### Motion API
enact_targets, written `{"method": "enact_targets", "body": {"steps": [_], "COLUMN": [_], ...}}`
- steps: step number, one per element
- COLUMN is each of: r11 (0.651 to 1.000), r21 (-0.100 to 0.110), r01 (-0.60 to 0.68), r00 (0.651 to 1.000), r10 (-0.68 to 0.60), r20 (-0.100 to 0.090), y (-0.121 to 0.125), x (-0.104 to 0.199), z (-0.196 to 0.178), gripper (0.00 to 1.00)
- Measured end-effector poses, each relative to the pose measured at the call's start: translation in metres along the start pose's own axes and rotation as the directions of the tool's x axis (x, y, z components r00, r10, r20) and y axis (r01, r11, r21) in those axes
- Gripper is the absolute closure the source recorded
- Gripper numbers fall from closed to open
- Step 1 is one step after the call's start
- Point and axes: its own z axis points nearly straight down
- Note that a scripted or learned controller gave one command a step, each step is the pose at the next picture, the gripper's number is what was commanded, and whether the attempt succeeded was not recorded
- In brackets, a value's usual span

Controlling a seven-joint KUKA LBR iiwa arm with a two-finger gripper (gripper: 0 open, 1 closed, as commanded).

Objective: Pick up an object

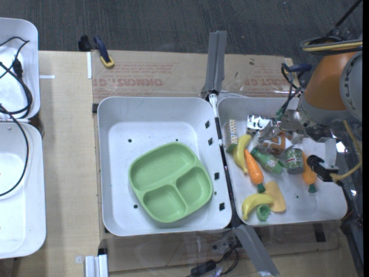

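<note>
Two white bins sit side by side. The left bin (109, 154) holds a green divided plate (170, 182). The right bin (328, 209) holds toy food beneath the gripper (275, 133): bananas (242, 149), a carrot (253, 166).

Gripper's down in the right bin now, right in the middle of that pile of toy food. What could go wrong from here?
1. Crowding: the gripper sits among tightly packed items, so it may pinch two or just shove them.
2. The carrot lies against a banana; lifting one could drag the other.
3. The fingers' state is not visible, so a closure may grip nothing.
</note>
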Motion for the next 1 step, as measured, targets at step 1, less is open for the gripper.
{"method": "enact_targets", "body": {"steps": [1], "r11": [1.000], "r21": [0.026], "r01": [0.015], "r00": [1.000], "r10": [-0.015], "r20": [-0.004], "y": [0.0415], "x": [0.0373], "z": [0.0260], "gripper": [0.00]}}
